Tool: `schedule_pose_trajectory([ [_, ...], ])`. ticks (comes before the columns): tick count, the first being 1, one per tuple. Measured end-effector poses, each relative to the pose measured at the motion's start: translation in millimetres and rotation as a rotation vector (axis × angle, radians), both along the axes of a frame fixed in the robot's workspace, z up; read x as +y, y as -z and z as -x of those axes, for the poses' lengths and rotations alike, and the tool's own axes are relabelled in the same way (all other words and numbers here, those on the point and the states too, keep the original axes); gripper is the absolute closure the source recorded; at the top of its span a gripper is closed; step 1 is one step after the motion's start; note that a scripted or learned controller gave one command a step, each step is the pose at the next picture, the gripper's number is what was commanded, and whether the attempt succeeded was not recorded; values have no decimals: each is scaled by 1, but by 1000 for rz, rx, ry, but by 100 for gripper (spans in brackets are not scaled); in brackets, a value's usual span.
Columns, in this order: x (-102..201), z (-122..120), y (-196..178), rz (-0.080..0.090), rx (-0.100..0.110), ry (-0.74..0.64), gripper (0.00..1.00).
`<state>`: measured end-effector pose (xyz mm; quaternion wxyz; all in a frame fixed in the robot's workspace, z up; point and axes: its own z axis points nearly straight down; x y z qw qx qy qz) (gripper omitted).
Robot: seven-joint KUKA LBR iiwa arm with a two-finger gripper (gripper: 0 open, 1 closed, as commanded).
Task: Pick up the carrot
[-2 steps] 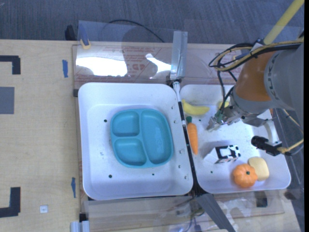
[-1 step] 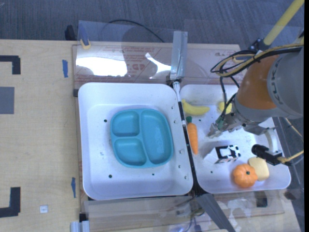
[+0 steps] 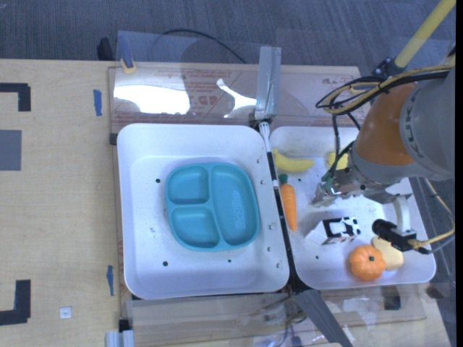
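Observation:
The carrot [image 3: 289, 205] is orange with a green top and lies along the left wall of the right bin [image 3: 419, 270], pointing toward the front. My gripper [image 3: 329, 191] hangs over the middle of the right bin, a short way to the right of the carrot and apart from it. Nothing shows in its grasp. The grey arm with its orange band [image 3: 383, 132] reaches in from the right above it.
A yellow banana [image 3: 293, 163] lies just behind the carrot. An orange fruit [image 3: 366, 263] and a pale yellow piece [image 3: 392, 255] sit at the front right, with a black-and-white item [image 3: 340, 228] mid-bin. The left bin [image 3: 145, 266] holds a teal divided plate [image 3: 212, 204].

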<state>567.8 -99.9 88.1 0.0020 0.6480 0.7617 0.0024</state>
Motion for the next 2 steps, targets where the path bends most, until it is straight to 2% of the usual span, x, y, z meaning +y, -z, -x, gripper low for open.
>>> schedule_pose_trajectory([
  [1,2,28,0,-1,-1,276,100],
  [2,44,-53,-102,-2,-5,279,100],
])
